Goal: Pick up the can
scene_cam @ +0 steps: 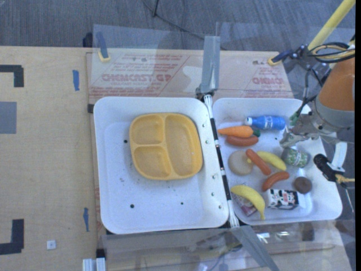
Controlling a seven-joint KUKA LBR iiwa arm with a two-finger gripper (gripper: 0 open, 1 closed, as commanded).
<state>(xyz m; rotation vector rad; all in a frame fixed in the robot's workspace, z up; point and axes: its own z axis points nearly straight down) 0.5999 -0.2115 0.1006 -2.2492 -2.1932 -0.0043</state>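
Observation:
The can [297,158], small with a green and silver side, lies in the right bin [333,208] near its right wall. My gripper [291,143] hangs directly over the can's upper left edge, at or just above it. The grey arm with its orange band [338,89] comes in from the right. Nothing is visibly lifted off the bin floor.
Beside the can lie a yellow fruit [272,160], red sausages [258,161] [274,180], a brown ball [303,184], a blue bottle [266,122], a carrot [237,131], a banana [250,197] and a small carton [283,199]. A yellow divided plate [166,145] sits in the left bin [113,208].

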